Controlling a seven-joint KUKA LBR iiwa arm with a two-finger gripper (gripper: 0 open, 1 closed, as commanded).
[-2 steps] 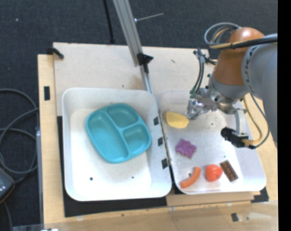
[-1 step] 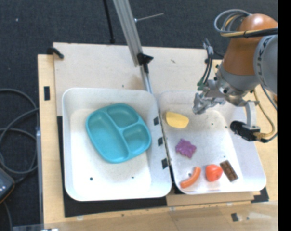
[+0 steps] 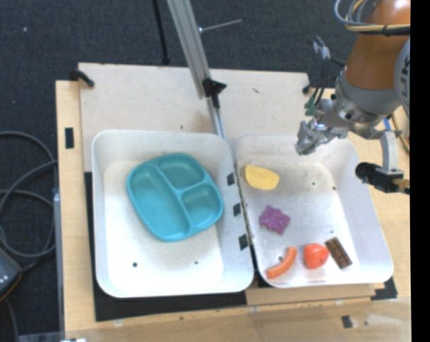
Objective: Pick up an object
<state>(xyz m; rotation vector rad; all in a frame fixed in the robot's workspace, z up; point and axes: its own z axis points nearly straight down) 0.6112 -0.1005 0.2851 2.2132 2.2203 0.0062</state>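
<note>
White bins sit side by side on the table (image 3: 72, 212), and from where I stand nothing has been picked up yet. The hand (image 3: 309, 138) hangs over the far edge of the right bin (image 3: 364, 212), above bare floor, on the grey arm (image 3: 375, 55) with its orange band. It carries nothing that I can make out, and whether it is apart or together I cannot tell from this slant; it is too small and dark against the bin wall.

All the candidates lie in that right bin. A yellow piece (image 3: 261, 177) rests near the far left corner, nearest to the hand but apart from it. A purple piece (image 3: 275, 219) lies just toward me from it. Along the near wall sit an orange curved piece (image 3: 283, 262), a red round piece (image 3: 315, 255) just beside it, and a brown bar (image 3: 338, 253) close on the other side.

The left bin (image 3: 108, 262) holds a teal divided plate (image 3: 175, 196), well apart from the arm.

So, as I judge it, the whole job is ahead: choosing one thing, coming down over it, closing, and lifting it clear. The yellow piece looks the shortest reach
</note>
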